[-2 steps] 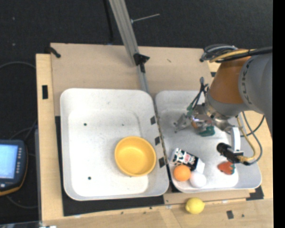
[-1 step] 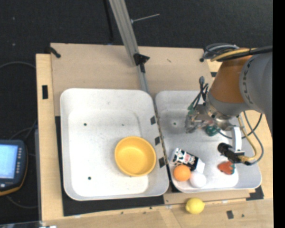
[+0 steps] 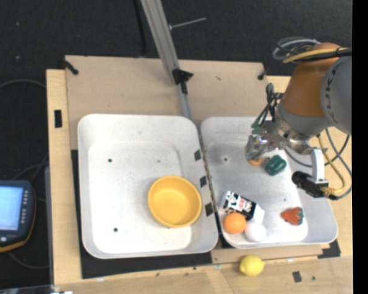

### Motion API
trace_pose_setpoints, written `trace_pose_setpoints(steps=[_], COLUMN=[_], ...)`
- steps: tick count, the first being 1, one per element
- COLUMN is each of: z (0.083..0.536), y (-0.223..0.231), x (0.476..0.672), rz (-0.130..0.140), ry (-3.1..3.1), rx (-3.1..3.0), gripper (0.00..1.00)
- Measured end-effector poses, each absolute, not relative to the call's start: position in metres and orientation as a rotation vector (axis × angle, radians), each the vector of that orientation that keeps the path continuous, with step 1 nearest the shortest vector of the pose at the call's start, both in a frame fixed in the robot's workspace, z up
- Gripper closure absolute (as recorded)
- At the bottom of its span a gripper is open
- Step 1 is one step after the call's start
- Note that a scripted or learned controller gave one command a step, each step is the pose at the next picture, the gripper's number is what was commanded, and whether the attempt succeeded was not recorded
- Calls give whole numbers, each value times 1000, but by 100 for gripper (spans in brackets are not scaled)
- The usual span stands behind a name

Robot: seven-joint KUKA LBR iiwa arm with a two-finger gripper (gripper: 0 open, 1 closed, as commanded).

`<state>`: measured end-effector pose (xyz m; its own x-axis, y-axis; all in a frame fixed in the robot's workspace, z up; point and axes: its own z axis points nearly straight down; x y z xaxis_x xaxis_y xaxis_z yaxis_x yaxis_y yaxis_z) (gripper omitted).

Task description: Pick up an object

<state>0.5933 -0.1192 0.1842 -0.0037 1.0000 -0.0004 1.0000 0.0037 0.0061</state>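
Observation:
My gripper (image 3: pixel 257 147) hangs low over the upper middle of the right bin (image 3: pixel 224 143). A small orange thing (image 3: pixel 254 160) peeks out just under its tip, and I cannot tell whether it is touched. A dark green object (image 3: pixel 275 164) lies right beside the gripper, to its lower right. Near the front of that bin sit a black-and-white carton (image 3: pixel 240 205), an orange ball (image 3: pixel 235 223), a white ball (image 3: pixel 256 231) and a red object with a green top (image 3: pixel 292 215).
A yellow bowl (image 3: pixel 175 201) stands in the left bin (image 3: pixel 110 146). A yellow lemon (image 3: pixel 251 265) lies on the bench in front of the right bin. A slanted metal pole (image 3: pixel 162 32) rises behind the bins. A tablet (image 3: pixel 6 216) sits far left.

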Motion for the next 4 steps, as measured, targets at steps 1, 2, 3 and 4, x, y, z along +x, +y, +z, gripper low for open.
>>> trace_pose_setpoints(steps=[1,2,3,4], z=[221,231,223,239], y=[-120,-70,-21,30], x=[595,601,620,639], rz=[7,4,3,6], ry=[2222,2225,2229,2230], rx=[2215,2217,2213,2212], gripper=[100,100,100,100])
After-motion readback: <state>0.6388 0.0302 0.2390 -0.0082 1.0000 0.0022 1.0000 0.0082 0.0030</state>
